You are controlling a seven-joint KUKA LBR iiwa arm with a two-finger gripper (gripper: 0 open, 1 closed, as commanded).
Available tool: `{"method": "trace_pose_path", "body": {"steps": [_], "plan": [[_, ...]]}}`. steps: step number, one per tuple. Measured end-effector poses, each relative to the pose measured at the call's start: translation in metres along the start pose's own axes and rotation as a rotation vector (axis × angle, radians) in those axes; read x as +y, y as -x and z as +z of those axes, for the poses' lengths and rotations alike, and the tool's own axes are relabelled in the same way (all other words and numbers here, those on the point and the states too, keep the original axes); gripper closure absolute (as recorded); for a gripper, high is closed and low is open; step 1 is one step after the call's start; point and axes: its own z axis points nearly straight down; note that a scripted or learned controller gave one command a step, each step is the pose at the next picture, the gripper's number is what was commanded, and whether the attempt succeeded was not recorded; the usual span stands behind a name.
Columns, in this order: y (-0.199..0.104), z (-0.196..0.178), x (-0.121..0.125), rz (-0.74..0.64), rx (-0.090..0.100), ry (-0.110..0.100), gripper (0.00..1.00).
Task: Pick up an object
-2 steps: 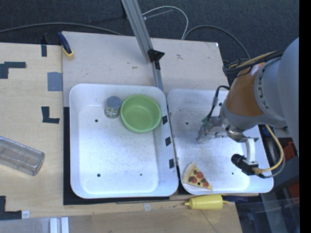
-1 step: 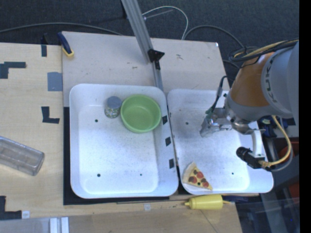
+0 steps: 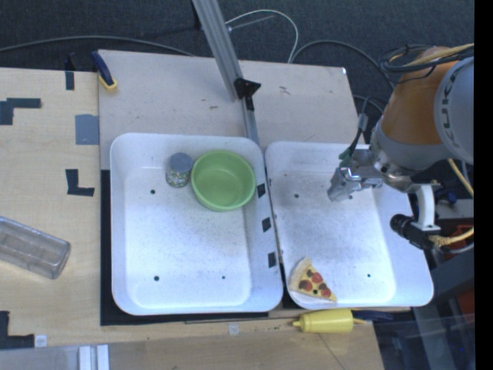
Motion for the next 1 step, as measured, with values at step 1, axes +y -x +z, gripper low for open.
{"method": "trace_pose_path", "body": {"steps": [1], "plan": [[-0.0005, -0.0016, 0.0, 0.001, 0.001, -0.006, 1.0]]}}
